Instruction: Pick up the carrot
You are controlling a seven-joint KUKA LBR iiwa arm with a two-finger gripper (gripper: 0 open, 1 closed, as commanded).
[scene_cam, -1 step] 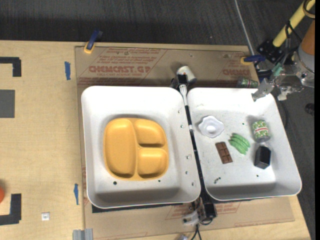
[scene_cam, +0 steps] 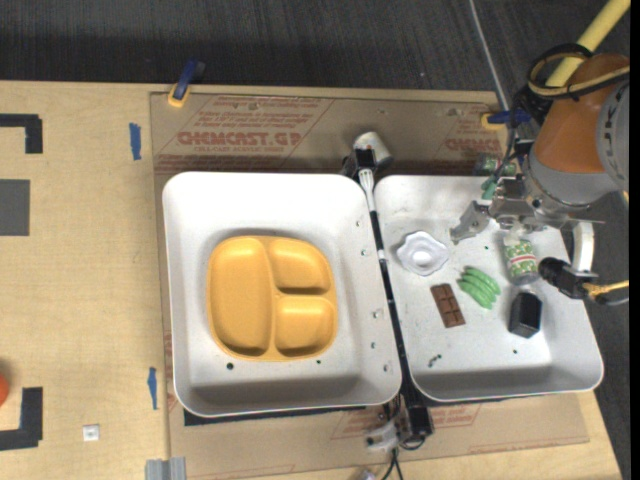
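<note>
Nearest the lens, a small clamp with cables (scene_cam: 397, 430) sits on the counter (scene_cam: 80, 298) right where the two bins meet. Over on the left, the left bin (scene_cam: 185, 268) carries a yellow divided plate (scene_cam: 270, 293) with three compartments, one long one on its left and two smaller ones stacked on its right, all bare yellow. Now to the right bin (scene_cam: 570, 368), and it's a busier scene: a crinkled white cup (scene_cam: 422, 253) near the dividing wall, a brown chocolate bar (scene_cam: 450, 305) just in front of it, a green pea pod (scene_cam: 479, 287) beside the bar, a small can with a green and red label (scene_cam: 520, 260) further right, and a black block (scene_cam: 525, 314) near that can. The gripper (scene_cam: 495, 213) hangs over the far part of this bin, above the cup and the can, under the orange-banded arm (scene_cam: 580, 138); whether it's open or closed can't be made out from this angle, and nothing can be seen in its grasp. Way out at the counter's left edge, a small orange-red shape (scene_cam: 3, 388) pokes into view, too cropped to identify.
</note>
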